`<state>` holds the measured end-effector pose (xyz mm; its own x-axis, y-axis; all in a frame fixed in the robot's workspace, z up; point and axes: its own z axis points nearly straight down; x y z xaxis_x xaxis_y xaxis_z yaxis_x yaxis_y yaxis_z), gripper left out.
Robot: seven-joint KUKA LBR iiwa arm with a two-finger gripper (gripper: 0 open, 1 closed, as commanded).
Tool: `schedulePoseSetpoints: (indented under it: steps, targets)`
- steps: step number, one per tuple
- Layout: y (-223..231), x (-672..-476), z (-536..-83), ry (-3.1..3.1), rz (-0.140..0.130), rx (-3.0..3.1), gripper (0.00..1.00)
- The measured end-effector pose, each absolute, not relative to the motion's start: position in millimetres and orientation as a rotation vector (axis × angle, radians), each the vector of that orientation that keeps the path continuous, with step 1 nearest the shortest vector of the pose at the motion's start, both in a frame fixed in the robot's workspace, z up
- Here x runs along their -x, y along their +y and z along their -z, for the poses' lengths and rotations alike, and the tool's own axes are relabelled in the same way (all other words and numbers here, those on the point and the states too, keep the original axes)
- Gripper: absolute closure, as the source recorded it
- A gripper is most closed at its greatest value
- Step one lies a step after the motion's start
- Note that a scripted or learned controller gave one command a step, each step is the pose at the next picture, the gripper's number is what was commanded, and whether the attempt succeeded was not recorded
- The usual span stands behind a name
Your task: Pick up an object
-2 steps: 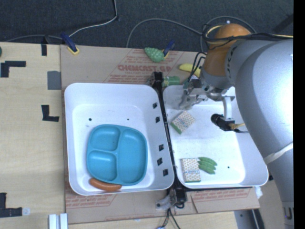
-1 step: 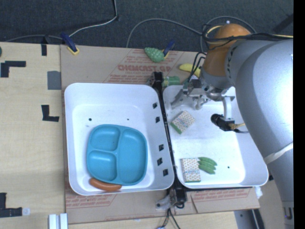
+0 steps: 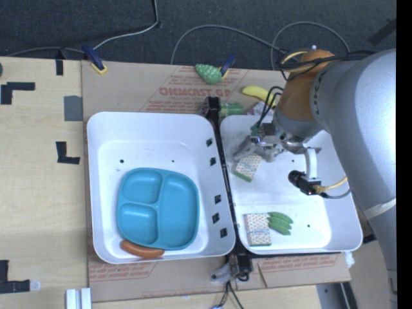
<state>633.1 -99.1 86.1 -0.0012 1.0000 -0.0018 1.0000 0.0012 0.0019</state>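
Note:
My gripper [image 3: 255, 154] hangs low over the upper left part of the right bin [image 3: 322, 237], its two grey fingers spread apart. A small patterned sponge-like pad [image 3: 248, 168] lies on the bin floor just below the fingertips, and nothing sits between them. A second patterned pad [image 3: 259, 229] lies near the bin's front edge, with a green pea pod [image 3: 280, 222] right beside it. The grey arm with its orange band [image 3: 301, 95] comes in from the right and covers the bin's upper right corner.
The left bin [image 3: 103, 140] holds a blue divided plate [image 3: 158, 208] and an orange sausage-like piece [image 3: 141, 250] at the plate's front edge. Behind the bins, on the cardboard, lie a green toy [image 3: 209, 73] and a yellow banana [image 3: 255, 93]. A black cable plug [image 3: 302, 182] dangles over the right bin.

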Motion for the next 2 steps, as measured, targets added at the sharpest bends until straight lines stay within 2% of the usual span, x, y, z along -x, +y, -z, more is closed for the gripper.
schedulePoseSetpoints:
  steps: [1, 2]
  targets:
    - [-100.6, -669.0, -85.6, 2.223, -0.001, -2.217, 0.00]
    - [-100.8, -669.1, -95.7, 2.222, 0.001, -2.215, 1.00]
